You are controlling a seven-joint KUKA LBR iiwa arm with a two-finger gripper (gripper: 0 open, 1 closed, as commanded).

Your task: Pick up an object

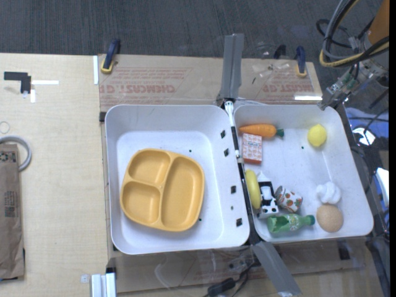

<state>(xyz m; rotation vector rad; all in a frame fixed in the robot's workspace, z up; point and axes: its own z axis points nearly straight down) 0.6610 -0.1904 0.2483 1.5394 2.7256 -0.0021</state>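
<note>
Nearest in the right bin (346, 166), along its front edge, lie a green bottle (289, 223) and a brown egg (330, 218). Farther back, a carrot (258, 130) and lemon (317, 135) rest by the far edge. The gripper (339, 90) hovers past the far right corner.

- Far left of the gripper (337, 91): left bin (117, 166), plate (163, 189) inside.
- Just below it: right bin (346, 184), holding carrot (258, 130), lemon (317, 135), egg (330, 218), bottle (289, 223).
</note>
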